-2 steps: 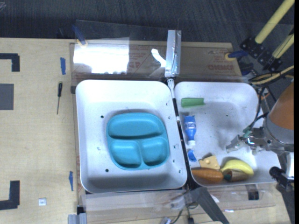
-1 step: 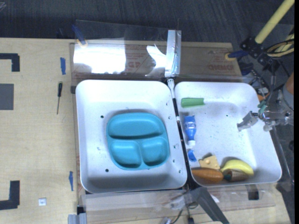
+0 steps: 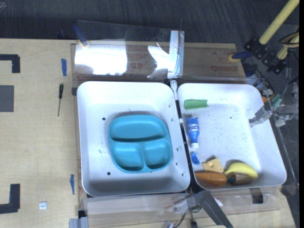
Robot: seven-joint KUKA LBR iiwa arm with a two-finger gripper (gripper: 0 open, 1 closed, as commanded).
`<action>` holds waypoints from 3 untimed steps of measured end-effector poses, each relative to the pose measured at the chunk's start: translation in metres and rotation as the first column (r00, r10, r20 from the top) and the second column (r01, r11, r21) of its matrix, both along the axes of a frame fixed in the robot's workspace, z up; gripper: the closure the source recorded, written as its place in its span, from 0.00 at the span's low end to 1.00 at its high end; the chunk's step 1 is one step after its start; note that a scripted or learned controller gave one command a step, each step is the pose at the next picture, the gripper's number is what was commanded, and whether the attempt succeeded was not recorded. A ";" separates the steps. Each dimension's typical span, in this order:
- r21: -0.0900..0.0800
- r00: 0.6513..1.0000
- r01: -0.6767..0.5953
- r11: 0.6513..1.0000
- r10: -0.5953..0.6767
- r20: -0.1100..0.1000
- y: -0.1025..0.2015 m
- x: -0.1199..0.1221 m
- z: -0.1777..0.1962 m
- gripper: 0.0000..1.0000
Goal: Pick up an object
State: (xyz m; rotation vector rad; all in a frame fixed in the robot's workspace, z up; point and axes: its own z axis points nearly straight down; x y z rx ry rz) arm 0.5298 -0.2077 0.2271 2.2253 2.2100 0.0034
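The right bin (image 3: 237, 99) holds several loose objects. A green cylinder (image 3: 195, 104) lies near its back left corner. A blue and white tube (image 3: 193, 132) lies along the left wall, below the cylinder. At the front are a yellow cheese wedge (image 3: 213, 165), an orange-brown oblong piece (image 3: 211, 178) and a yellow banana (image 3: 242, 171), all close together. The left bin (image 3: 90, 103) holds a blue divided plate (image 3: 139, 142) in its middle.
A grey metal bracket with cables (image 3: 266, 112) juts over the right bin's right rim. A yellow pole (image 3: 281, 18) slants at the top right. A clear plastic sheet (image 3: 128, 56) stands behind the bins. A screwdriver (image 3: 60, 96) lies on the wooden bench at left.
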 end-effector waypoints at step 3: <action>0.000 0.999 -0.036 0.999 0.036 0.000 -0.008 -0.049 0.015 0.00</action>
